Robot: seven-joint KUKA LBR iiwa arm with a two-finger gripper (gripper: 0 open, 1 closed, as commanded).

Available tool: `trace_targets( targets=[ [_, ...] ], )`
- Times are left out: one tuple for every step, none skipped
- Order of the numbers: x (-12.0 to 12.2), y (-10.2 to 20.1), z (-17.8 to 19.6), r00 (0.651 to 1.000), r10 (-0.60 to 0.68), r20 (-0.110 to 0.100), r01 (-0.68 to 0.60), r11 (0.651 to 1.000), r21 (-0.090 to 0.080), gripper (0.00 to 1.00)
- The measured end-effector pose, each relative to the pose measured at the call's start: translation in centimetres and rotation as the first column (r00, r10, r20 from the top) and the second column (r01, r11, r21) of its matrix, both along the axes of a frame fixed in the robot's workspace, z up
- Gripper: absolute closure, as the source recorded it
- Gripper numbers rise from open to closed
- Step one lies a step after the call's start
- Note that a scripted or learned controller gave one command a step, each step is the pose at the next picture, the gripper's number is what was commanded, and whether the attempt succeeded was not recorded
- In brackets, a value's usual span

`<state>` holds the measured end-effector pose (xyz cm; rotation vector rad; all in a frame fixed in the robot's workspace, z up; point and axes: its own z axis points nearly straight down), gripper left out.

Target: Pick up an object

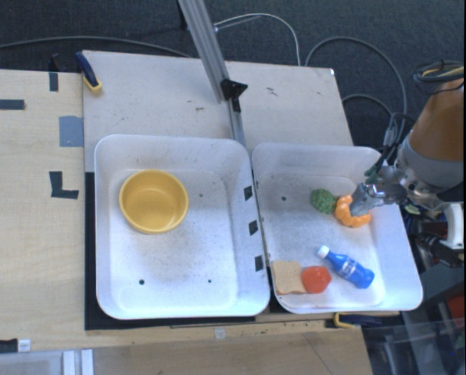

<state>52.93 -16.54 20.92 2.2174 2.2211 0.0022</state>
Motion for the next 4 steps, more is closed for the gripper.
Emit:
trace_targets(
  targets=[
    [0.8,5.8,1.0,1.000,0.006,-0.003,-0.006,1.000,0.003,1.00],
    [0.7,11.0,0.1,1.000,0.005,-0.006,-0.005,1.000,0.003,1.00],
    [1.5,16.5,0.9,1.000,0.006,-0.005,-0.006,1.000,0.003,1.00],
    [2.0,22.1,1.1,1.000,0.006,-0.005,-0.006,1.000,0.003,1.00]
  ],
)
